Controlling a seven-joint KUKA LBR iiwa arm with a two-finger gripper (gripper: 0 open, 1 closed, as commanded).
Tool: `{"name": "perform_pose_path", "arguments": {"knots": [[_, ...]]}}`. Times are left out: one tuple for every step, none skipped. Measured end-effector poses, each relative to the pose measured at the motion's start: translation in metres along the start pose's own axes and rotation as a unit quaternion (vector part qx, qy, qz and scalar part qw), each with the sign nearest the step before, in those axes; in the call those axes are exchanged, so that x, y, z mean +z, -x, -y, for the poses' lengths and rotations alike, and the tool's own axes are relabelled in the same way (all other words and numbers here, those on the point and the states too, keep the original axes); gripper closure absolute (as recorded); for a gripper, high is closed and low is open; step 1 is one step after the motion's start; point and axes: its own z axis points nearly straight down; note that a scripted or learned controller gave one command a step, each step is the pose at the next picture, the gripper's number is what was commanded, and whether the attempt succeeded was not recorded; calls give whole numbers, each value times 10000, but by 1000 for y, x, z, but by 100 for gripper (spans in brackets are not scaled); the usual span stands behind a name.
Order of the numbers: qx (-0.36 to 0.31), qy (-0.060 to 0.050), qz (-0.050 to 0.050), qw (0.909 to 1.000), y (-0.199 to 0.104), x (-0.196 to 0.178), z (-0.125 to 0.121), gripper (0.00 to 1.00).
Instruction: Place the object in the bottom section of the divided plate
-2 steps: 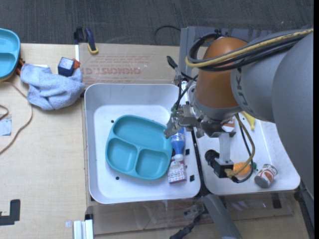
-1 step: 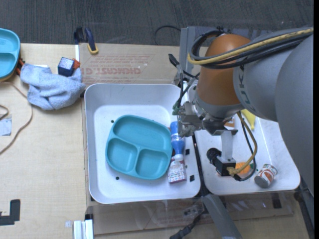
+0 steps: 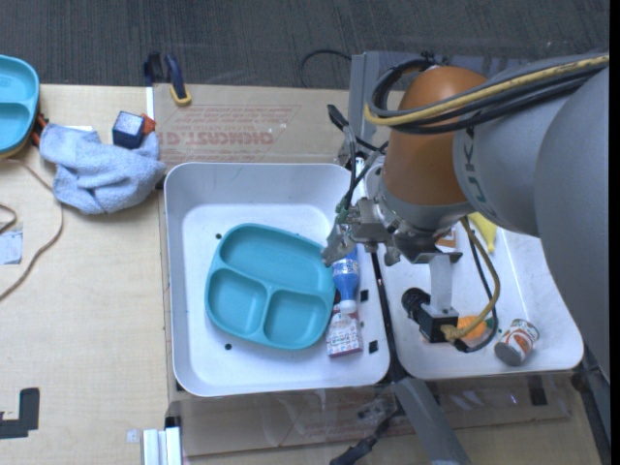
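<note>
Tool [image 3: 341, 250]: grip state cannot be told; small blue-capped plastic bottle [image 3: 345, 303] directly beneath. Teal three-section plastic plate [image 3: 269, 286] alongside, sections bare; placement outstanding.

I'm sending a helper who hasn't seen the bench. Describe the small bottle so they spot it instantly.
Find the left white bin holding the teal divided plate. At the plate's right edge lies a small bottle, by the pincer. It alone has a blue cap end and a red-and-white label.

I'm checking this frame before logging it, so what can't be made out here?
- End effector: in the camera view, the arm's wrist covers it, so whether it is open or shut is unclear.
- Bottle: its top is hidden under the end effector; label too small to read.
- Blue plate at left: cut off by the edge.
</note>
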Motion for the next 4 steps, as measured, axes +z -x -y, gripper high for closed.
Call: {"name": "perform_pose_path", "arguments": {"knots": [[5,-8,8,10000,2,-8,-1,100],[5,-9,8,10000,2,-8,-1,0],[11,-19,17,10000,4,-17,-2,100],[11,-18,18,10000,4,-16,-2,0]]}}
